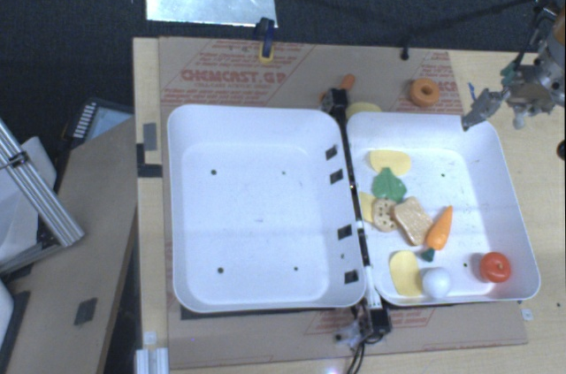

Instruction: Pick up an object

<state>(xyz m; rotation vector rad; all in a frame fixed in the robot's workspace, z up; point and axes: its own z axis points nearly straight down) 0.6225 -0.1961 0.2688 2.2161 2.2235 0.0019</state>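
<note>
The right bin (pixel 508 187) holds several toy foods: a yellow slice (pixel 389 160), a green leaf (pixel 388 184), a round cracker (pixel 383 214), a bread slice (pixel 411 220), an orange carrot (pixel 439 227), a red tomato (pixel 495 267), a white ball (pixel 435 282) and a yellow piece (pixel 404 272). My gripper (pixel 495 117) hangs above the bin's far right corner. Its two fingers stand apart with nothing between them. It is well clear of all the foods.
The left bin (pixel 256 204) lies beside the right one. A toy doughnut (pixel 425 92) sits on the bench behind the right bin. A pale yellow piece (pixel 363 109) and a small orange piece (pixel 348 82) lie near the bins' far junction.
</note>
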